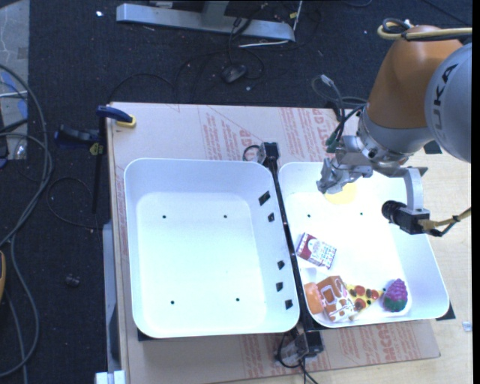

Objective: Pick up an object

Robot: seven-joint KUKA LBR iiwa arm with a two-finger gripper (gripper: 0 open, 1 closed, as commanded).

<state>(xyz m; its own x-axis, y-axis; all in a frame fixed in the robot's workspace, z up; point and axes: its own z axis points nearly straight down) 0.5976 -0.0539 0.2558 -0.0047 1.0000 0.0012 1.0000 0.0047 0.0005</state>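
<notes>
1. The desk (195, 124) was a pale board with faint red print, and it carried two shallow white bins side by side. The left bin (142, 225) showed only small dark dots on its floor. The right bin (420, 255) held the objects.
2. Around the desk lay a dark floor (60, 67) with loose cables, a blue clamp (112, 115) at the desk's far left corner, and a grey metal base (202, 21) at the top of the view.
3. The arm (420, 82), grey with an orange part, came in from the right, and its upper part was cut off by the edge of the view.
4. The claw (334, 178) hung over the far part of the right bin. Its fingers were small and dark against the bin, so I cannot tell if they were apart or together.
5. A yellow object (343, 196) lay just under and beside the claw, partly covered by it; its shape was hard to make out, and I could not see it between the fingers.
6. Nearer to the camera lay a small red and white carton (316, 250), well apart from the claw.
7. At the near edge of the right bin were an orange and white toy (332, 297), some small coloured pieces (363, 294) and a purple object with green (395, 295), all well apart from the claw.
</notes>
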